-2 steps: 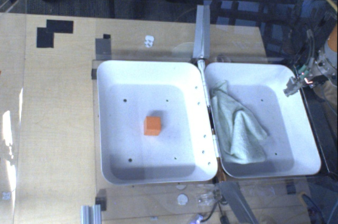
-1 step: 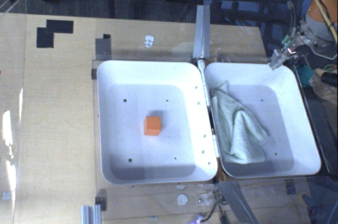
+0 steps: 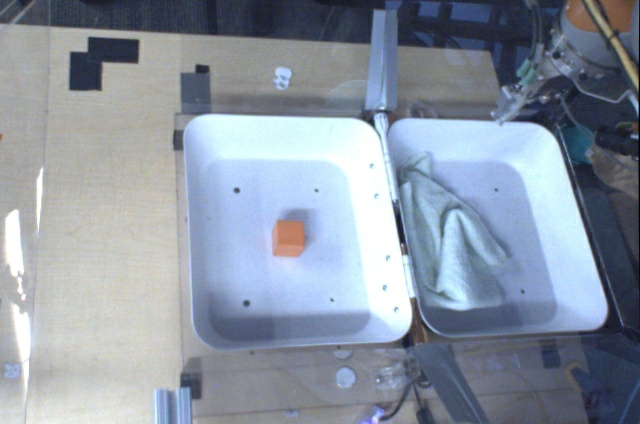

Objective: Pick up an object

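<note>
- Up at the far right corner of the right bin [image 3: 575, 212], the gripper [image 3: 515, 100] hangs over the rim, slim fingers pointing left and down; from this angle I cannot tell how far apart they stand, and nothing sits between them.
- 2 candidates on offer: an orange cube [image 3: 289, 238] in the left bin [image 3: 200, 212], and a pale crumpled cloth [image 3: 450, 247] in the right bin.
- The cloth is the nearer target by a good way: it lies toward the camera and a little left of the gripper, in the same bin, bunched along the left wall.
- Its long axis runs from the far side of the bin toward the near side, roughly parallel to the divider, with a raised fold along the middle. My guess is that ridge is the easiest pinch, with the fingers closing across it.
- The cube sits well apart, across the divider, near the middle of the left bin floor, flat on 1 face and touching nothing.
- It has no long axis to speak of; its sides look roughly square to the bin walls, perhaps turned slightly.
- Judgement: the pick is not yet begun.
</note>
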Available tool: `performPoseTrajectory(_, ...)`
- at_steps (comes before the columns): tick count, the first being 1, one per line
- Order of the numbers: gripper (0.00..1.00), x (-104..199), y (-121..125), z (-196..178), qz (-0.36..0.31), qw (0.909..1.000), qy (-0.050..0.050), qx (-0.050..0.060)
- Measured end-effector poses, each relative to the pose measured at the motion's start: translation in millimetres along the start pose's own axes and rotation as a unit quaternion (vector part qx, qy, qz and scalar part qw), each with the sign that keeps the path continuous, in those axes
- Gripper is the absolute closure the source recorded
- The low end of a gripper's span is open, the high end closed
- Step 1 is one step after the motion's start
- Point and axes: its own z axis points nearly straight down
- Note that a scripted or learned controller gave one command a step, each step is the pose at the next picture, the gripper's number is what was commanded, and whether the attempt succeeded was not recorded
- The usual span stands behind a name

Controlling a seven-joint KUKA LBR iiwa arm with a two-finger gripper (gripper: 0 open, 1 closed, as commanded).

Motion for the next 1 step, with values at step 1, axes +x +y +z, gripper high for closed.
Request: performPoseTrajectory(1, 1.00, 0.3, 2.2, -12.6, -0.003, 1.0000, -0.003, -0.003)
